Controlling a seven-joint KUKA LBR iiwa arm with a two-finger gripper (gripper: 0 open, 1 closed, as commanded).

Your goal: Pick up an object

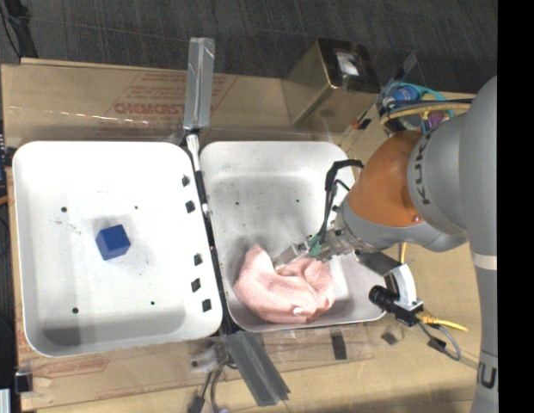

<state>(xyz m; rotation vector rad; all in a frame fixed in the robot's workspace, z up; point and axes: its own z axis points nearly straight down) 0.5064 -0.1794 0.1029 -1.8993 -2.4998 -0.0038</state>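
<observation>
A crumpled pink cloth (282, 287) lies at the near end of the right bin (267, 179). My gripper (308, 251) is low over the cloth's far right edge, its fingers touching or just above the fabric. A small blue cube (113, 241) sits alone in the left bin (95, 170), far from the gripper. The arm's orange band and grey wrist hang over the right bin's right wall.
A metal divider with black clips (201, 248) separates the two bins. A brown box (328, 79) stands behind the right bin on the cardboard-covered bench. Cables run along the right side.
</observation>
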